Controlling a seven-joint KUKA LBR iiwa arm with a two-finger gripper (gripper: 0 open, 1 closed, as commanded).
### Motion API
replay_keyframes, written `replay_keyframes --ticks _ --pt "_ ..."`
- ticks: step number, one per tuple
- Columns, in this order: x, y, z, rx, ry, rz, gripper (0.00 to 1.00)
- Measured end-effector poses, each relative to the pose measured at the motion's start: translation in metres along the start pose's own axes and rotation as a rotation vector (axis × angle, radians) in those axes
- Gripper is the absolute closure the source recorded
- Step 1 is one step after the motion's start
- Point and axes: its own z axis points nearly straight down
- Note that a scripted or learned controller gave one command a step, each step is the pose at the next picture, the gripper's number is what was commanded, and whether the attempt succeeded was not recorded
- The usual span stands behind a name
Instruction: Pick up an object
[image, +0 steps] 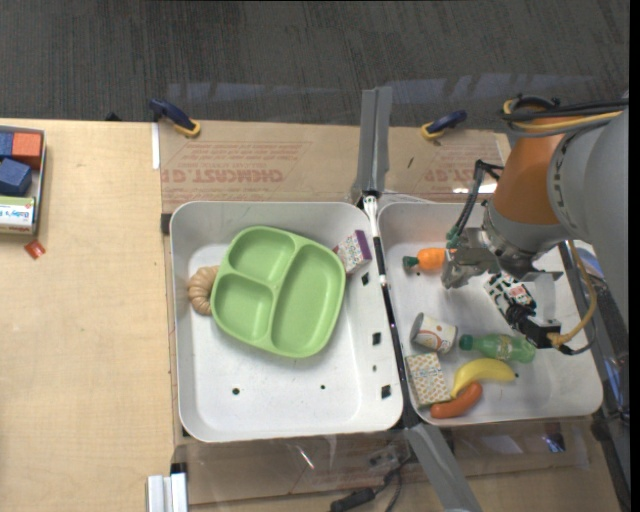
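Camera view: pincer hovers beside carrot.

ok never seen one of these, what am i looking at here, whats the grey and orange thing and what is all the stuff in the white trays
The picture comes from one fixed camera above a bench, looking down at a slant. The grey and orange thing is a robot arm reaching in from the right. At its end is a two-finger gripper, its hand for picking things up. Here it hangs low over the right bin, beside a small orange carrot toy. I cannot tell whether it holds anything.

The right bin also contains a small white cup on its side, a green bottle, a banana, a red sausage-shaped toy and a patterned square packet.

The left bin holds a green divided plate, with a tan ring-shaped toy at its left edge and a small purple packet at its upper right.
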Motion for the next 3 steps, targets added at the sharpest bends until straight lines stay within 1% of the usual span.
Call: replay_keyframes --ticks 1,2,3 --pt "0.0 0.0 0.0 0.001 0.0 0.0 0.0" --pt "0.011 -0.017 0.01 0.002 0.002 0.005 0.0" --pt "0.014 -0.045 0.009 0.0 0.002 0.008 0.0"
